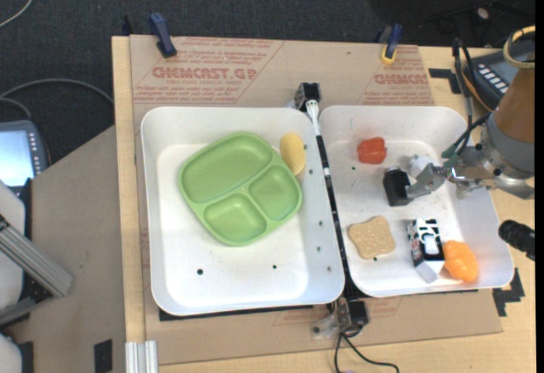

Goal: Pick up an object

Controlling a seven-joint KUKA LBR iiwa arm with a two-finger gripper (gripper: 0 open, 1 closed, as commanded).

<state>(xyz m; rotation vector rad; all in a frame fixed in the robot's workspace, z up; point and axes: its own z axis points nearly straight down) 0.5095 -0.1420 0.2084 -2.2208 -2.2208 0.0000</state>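
Holding green tray (240,189) and banana (292,152), left bin (166,261) (white)

Left bin (161,218) held a divided plate (240,189) with a lemon-shaped piece (293,153) at its right; right bin (374,278) held a toast slice (372,237) near its front-left.

A light green divided plate (242,189) is lying in the white left bin (166,235); beside that plate, a pale yellow lemon (293,152) is showing. Farther from it, a red pepper (371,150) and an orange fruit (460,261) are showing.
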